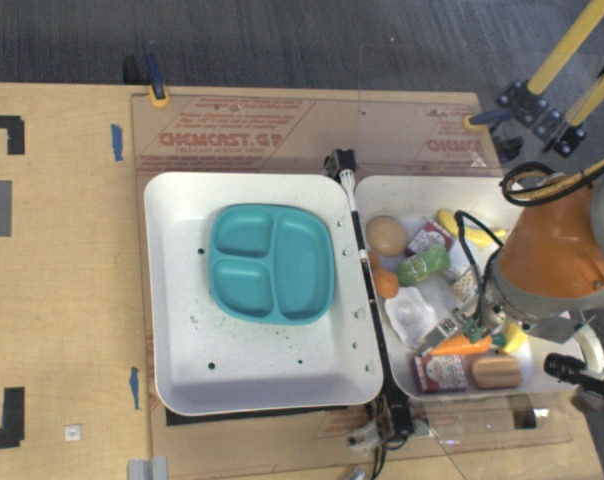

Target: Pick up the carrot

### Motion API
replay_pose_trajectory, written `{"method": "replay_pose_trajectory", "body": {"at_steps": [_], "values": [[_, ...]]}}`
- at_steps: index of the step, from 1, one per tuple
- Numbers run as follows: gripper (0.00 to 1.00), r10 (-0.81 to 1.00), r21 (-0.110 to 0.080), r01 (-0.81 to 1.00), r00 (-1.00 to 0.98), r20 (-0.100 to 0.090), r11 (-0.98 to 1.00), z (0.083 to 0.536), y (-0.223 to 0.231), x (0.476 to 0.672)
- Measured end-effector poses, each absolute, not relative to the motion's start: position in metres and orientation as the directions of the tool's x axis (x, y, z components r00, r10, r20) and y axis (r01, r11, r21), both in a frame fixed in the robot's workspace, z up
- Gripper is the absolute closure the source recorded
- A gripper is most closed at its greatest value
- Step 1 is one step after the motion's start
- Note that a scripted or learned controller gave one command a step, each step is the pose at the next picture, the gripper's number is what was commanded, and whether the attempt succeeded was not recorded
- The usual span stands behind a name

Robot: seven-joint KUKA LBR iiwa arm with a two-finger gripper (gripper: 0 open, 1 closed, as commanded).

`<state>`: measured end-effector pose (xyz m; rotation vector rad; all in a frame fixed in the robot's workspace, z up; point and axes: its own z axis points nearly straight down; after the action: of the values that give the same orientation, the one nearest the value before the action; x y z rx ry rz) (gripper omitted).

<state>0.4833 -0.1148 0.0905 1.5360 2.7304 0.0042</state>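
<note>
Camera view, looking down on the bench. Nearest the viewer, along the near edge of the right bin [397, 388], lie a red-labelled packet [440, 371] and, just beside it toward the near right corner, a brown bread roll [496, 372]. Directly behind these sits the carrot [460, 347], a short orange piece lying roughly parallel to the bin's near edge, with something yellow [516, 342] at its right end. The gripper [469, 329] stands over the carrot, at or just above its far side; whether its fingers are spread or closed cannot be told, as wrist hardware and cable hide them, and no grasp can be confirmed.

Mid-bin: a crumpled clear wrapper [414, 314], and an orange ball [385, 284] against the left wall. Farther back: a green bottle-like item [423, 265], a tan egg-shaped object [386, 235] and a yellow banana [467, 224] near the far edge. The left bin [172, 268] carries a teal divided plate [272, 263] in its centre.

Guidance for the step: the fingers should straddle the carrot across its narrow width, centred along its length, descending vertically so the packet and roll, which crowd the near side, are not caught. Closure is best confirmed before lifting, and the lift kept straight and slow.
</note>
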Motion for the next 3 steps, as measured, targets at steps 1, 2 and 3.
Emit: {"method": "replay_pose_trajectory", "body": {"at_steps": [1,2,3], "values": [[0.0,0.629,0.022,0.628,-0.777,-0.031,0.778,0.091,-0.108,0.491],[0.0,0.188,0.004,0.187,-0.982,-0.029,0.982,0.09,-0.11,0.487],[0.0,-0.158,-0.007,-0.158,-0.987,-0.035,0.987,0.09,-0.122,0.488]]}}
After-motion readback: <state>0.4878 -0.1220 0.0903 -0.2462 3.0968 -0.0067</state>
